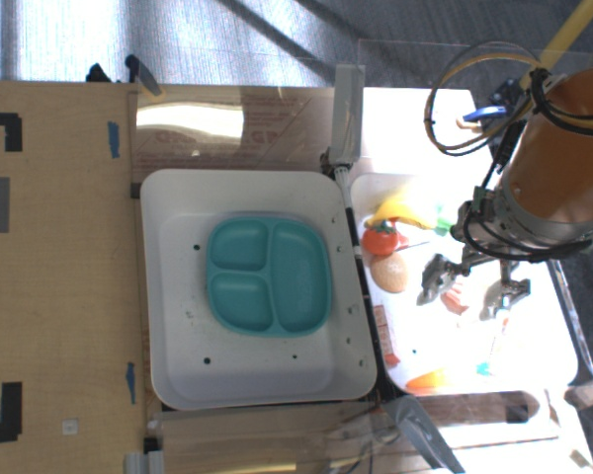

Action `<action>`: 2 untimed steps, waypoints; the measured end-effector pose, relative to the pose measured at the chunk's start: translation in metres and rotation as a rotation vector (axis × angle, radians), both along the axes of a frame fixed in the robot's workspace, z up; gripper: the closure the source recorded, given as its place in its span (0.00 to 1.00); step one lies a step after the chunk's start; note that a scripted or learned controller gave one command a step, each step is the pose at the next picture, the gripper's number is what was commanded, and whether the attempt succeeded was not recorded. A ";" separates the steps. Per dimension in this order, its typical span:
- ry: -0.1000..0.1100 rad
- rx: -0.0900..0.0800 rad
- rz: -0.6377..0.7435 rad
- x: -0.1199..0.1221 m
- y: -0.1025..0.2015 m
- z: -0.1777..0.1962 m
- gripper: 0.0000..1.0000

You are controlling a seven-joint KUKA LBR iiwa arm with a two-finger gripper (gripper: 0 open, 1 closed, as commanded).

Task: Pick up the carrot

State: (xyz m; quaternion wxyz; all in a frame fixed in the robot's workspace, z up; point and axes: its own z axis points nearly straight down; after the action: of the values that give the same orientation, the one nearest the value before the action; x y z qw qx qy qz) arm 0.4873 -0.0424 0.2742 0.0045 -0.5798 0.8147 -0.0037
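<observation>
Right bin point(563, 363) badly washed out by glare; contents read only in part. Carrot point(427, 380) taken to be the small orange piece at the near edge of that bin, toward its left corner; only a stub shows, the rest lost in glare. Gripper point(473, 286) hangs over the middle of the bin, fingers spread apart with nothing between them; a small red scrap point(454, 302) lies under the gap. Carrot well apart from the gripper, nearer the front rim.

Along the left wall: banana point(403, 213), tomato point(380, 238), potato point(389, 273), all in a tight row. Left bin point(168, 265) carries a teal divided plate point(270, 275).

Judgement: likely a toy carrot, light, stiff, smooth and tapered, so prone to squirt out of a pinch. Best taken across the thicker middle, fingers square to its long axis; the rim close by leaves little room
</observation>
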 end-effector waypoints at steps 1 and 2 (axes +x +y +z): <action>0.015 0.006 -0.007 -0.008 0.056 -0.087 0.00; 0.001 -0.003 0.441 -0.005 -0.006 0.037 0.00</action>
State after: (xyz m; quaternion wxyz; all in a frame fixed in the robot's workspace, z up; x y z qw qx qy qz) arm 0.4819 -0.0486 0.3112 0.0038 -0.7438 0.6684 -0.0033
